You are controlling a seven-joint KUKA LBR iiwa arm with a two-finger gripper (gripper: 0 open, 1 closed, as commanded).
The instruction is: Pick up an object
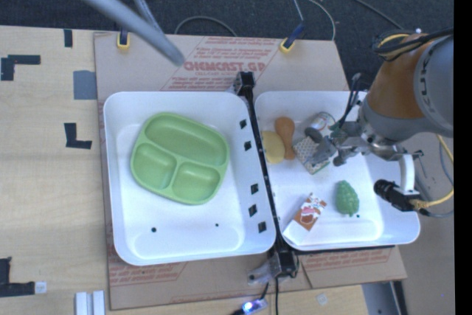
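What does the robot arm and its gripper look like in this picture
The arm is a rounded grey body with a broad orange band above the wrist. Yellow and black cables loop near the band and lower right side. The gripper is a small metallic grey and black assembly, with a black fitting beside a white bracket.

Left bin (122, 232): the green divided plate (179, 157) fills its upper half; you have open white floor along the lower edge. Right bin (398, 236): crowded near the divider (256, 158), with an orange piece (285, 127) and a yellow piece (273, 147) just beside it. The tool (322, 147) sits mid-bin. The green lump (346, 198) and red-white packet (310, 212) stand apart, with a gap between them.
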